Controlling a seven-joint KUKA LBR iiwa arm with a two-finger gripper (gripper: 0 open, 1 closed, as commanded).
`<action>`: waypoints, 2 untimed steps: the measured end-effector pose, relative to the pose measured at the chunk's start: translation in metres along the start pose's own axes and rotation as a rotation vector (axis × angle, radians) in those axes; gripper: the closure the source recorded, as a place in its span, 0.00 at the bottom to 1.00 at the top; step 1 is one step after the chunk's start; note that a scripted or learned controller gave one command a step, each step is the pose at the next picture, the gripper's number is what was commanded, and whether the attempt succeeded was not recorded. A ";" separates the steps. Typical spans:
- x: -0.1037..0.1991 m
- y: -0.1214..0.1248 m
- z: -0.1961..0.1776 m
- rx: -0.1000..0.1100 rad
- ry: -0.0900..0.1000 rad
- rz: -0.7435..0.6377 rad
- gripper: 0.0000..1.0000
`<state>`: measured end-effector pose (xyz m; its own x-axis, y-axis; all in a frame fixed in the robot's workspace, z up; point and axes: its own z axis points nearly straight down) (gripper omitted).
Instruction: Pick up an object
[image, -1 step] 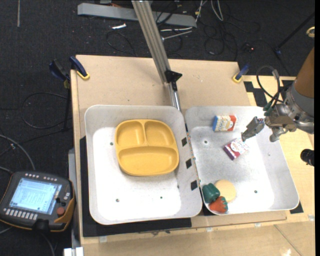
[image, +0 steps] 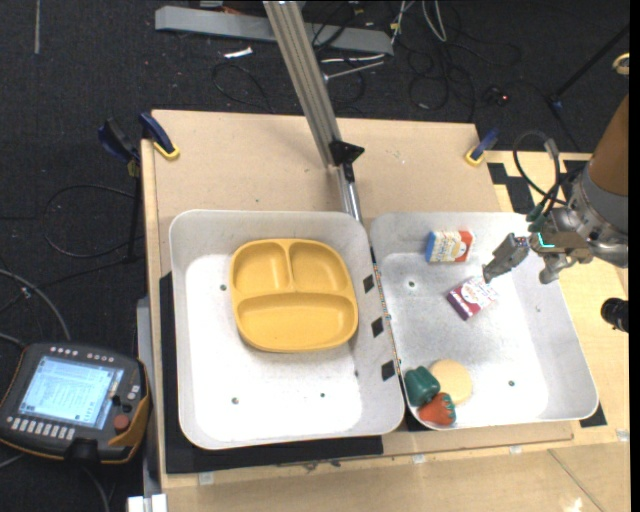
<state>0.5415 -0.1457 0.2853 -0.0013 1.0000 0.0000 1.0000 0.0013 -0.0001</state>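
Note:
My gripper hangs over the right bin's right side with its two fingers spread apart and nothing between them. Just left of and below its left finger lies a small purple-and-white packet. Farther back stands a small blue, white and orange carton. In the bin's front left corner sit a cream round piece, a green piece and a red piece, bunched together.
The left bin holds a yellow divided plate. A metal pole slants up from the bench between the bins. A teach pendant lies off the bench at the lower left.

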 end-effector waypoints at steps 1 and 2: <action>-0.002 0.002 0.044 0.004 0.000 0.001 0.00; 0.001 -0.008 0.095 0.005 0.001 0.002 0.00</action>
<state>0.5330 -0.1443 0.1906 0.0002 1.0000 0.0009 1.0000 -0.0002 -0.0055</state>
